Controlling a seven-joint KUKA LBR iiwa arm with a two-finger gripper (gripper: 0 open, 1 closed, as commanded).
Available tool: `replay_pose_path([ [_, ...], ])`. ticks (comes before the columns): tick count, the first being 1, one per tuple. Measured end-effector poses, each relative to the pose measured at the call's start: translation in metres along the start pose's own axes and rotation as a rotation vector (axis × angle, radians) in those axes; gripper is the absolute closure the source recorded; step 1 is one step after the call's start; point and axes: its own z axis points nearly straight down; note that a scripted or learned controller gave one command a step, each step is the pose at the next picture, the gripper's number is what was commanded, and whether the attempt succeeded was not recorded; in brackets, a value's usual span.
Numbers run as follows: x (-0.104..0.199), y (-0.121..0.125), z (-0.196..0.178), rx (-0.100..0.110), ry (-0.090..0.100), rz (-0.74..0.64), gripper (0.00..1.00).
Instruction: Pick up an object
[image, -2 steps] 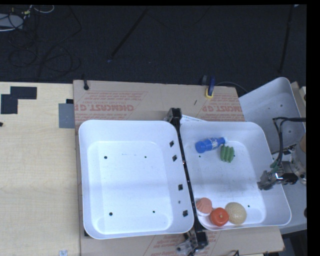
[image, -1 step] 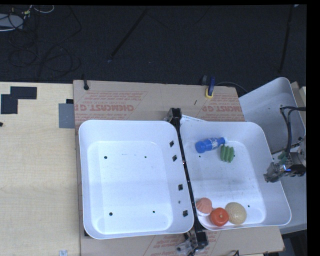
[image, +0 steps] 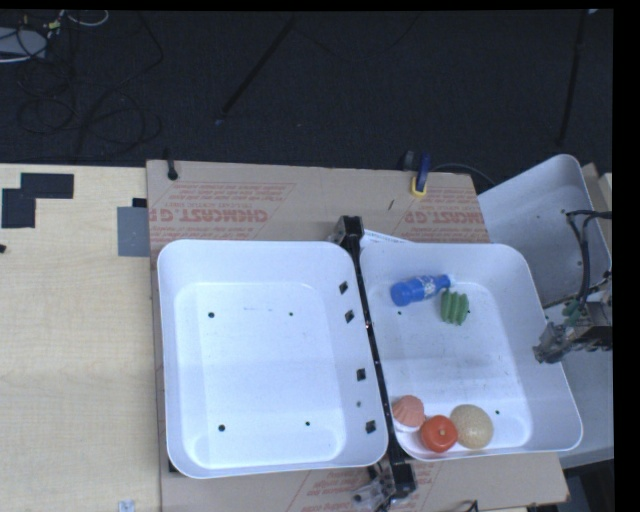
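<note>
A: Where is the gripper (image: 556, 346) right now?

B: At the far right of the view, just outside the right rim of the right bin (image: 545, 400), roughly level with the middle of that bin. It sits low on the grey arm (image: 545, 215), which comes in from the right.

A: Are its fingers wide or narrow?

B: I cannot tell; that part is small and dark, and the tips blur together. Nothing can be seen between them.

A: What lies in the right bin?

B: Five things. A blue bottle (image: 418, 289) lies on its side near the far wall, and a small green object (image: 456, 307) is just beside its right end. At the near edge three round things sit in a row, close together: a pinkish ball (image: 407, 410) on the left, an orange-red ball (image: 438, 433) in the middle and a tan ball (image: 471, 425) on the right.

A: And the left bin (image: 170, 350)?

B: It stands beside the right one, touching along the black divider (image: 366, 335). Both rest on brown cardboard (image: 260, 205) spread over the pale wooden desk (image: 70, 340)
</note>
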Motion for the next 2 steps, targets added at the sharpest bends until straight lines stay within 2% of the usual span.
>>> replay_pose_path([
  [1, 0.000, 0.000, -0.007, -0.001, 0.000, 0.000, 1.00],
  [2, 0.000, 0.001, -0.028, -0.002, -0.001, -0.004, 1.00],
])
